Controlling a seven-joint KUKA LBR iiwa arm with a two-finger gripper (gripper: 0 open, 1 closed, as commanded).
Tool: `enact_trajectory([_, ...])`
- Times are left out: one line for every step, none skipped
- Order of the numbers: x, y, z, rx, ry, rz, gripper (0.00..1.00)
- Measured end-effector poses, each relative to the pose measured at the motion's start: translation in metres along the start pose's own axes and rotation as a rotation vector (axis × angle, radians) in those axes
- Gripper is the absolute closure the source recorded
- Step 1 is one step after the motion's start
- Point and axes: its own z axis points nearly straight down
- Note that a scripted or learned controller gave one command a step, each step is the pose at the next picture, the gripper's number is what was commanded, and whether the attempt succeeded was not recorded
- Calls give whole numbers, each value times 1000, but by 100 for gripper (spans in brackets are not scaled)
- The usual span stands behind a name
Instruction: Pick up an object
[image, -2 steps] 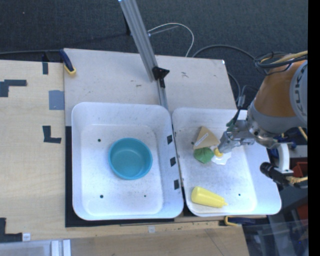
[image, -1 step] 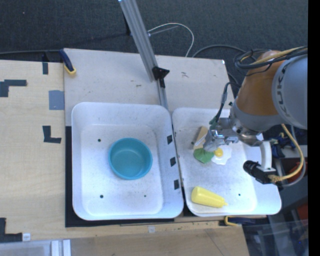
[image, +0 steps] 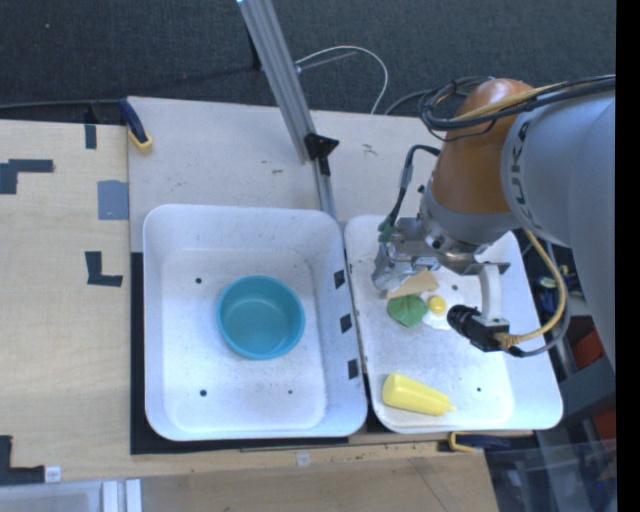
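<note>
The right bin (image: 520, 400) holds a green lump (image: 407, 310), a small yellow ball (image: 437, 306), a tan wedge (image: 418, 283) and a yellow cone-shaped piece (image: 414, 395) near its front. My gripper (image: 392, 278) hangs low over the bin's left back part, its tips just above and left of the green lump and touching the tan wedge's edge. I see nothing held between its fingers. The arm's wrist covers the bin's back part.
A teal bowl (image: 261, 317) sits in the middle of the left bin (image: 180, 230). A grey metal pole (image: 290, 90) slants down to the bins' shared back edge. A black cable connector (image: 475, 328) hangs over the right bin beside the yellow ball.
</note>
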Motion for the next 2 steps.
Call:
enact_trajectory([49,15,10,2,-1,2,100])
enact_trajectory([99,28,16,1,0,1,100])
